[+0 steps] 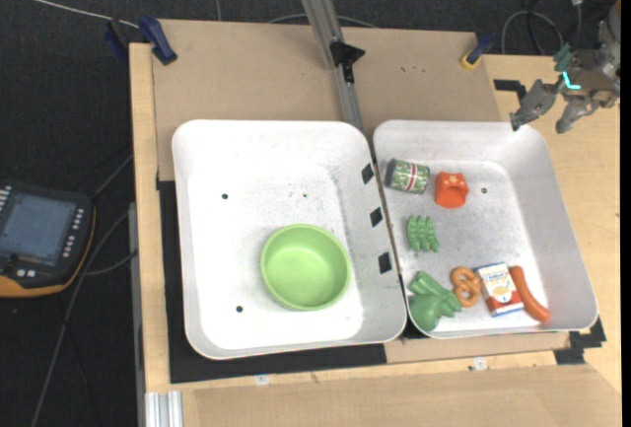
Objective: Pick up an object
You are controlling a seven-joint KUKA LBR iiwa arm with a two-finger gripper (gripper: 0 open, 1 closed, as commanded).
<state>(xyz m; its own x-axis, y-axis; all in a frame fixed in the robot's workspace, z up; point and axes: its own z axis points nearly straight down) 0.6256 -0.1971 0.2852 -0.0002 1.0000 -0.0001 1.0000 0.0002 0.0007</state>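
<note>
Nearest the lens, a green toy (431,300) sits at six o'clock in the right bin (552,208). Off that bin's one o'clock corner hangs the gripper (551,112), fingers spread apart, nothing between them. Inside lie a can (407,176) at eleven, an orange block (451,189) beside it, a pretzel (464,285), a carton (499,289). Over in the left bin (227,169), a green bowl (305,266).

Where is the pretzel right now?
The pretzel lies near the front of the right bin, between the green toy and the small carton.
</note>
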